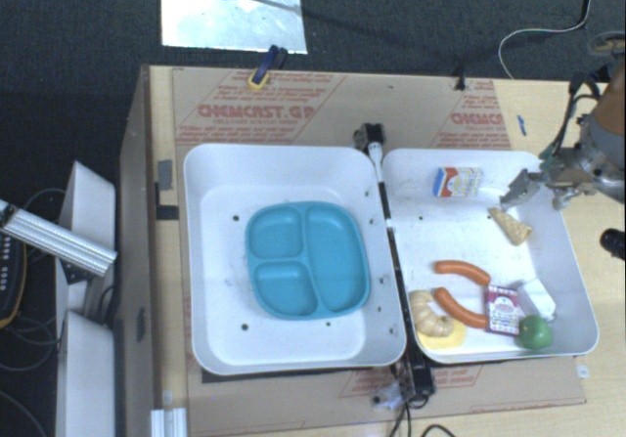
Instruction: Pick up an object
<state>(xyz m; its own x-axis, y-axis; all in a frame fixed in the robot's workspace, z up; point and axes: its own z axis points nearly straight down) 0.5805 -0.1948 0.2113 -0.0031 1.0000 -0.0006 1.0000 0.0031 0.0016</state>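
Just below the gripper, a bread piece is being observed, lying diagonally; whether anything is being gripped cannot be told.

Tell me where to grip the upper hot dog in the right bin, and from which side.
Grip the upper hot dog at its middle, coming straight down, fingers closing across its narrow width. It lies flat, running left to right, with bare bin floor above it; the second hot dog lies close below, so keep the fingers narrow.
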